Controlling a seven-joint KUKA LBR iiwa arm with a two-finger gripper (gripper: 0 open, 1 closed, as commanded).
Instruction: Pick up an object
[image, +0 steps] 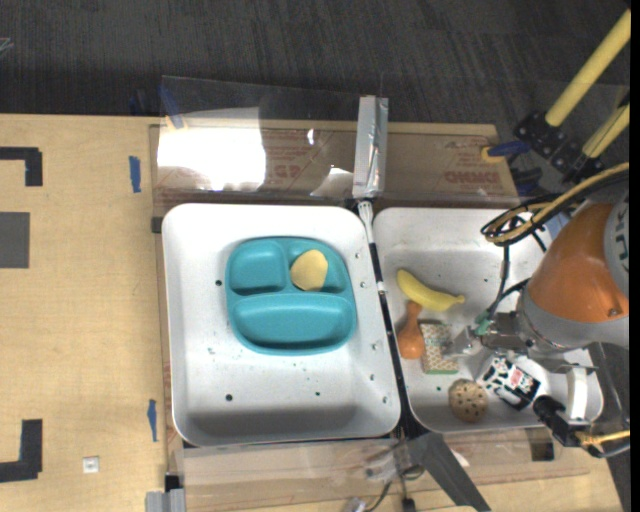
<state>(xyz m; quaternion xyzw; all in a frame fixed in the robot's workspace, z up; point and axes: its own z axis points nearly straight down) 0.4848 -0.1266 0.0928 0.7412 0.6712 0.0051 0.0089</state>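
Observation:
The right bin (440, 235) holds a yellow banana (428, 291), an orange carrot-shaped toy (410, 336), a small patterned card or packet (437, 349) and a speckled tan ball (467, 398). A black-and-white item (510, 381) lies near the bin's right side. My gripper (478, 335) reaches in from the right and hangs low over the patterned packet, just right of the carrot toy. In the left bin (190, 330) sits a teal divided plate (290, 295) with a yellow round piece (309, 269) in its upper right compartment.
A clear plastic wall with a taped metal post (369, 150) stands behind the bins. The arm's orange band (580, 280) and cables cover the right bin's right side. Wooden bench surface lies to the left.

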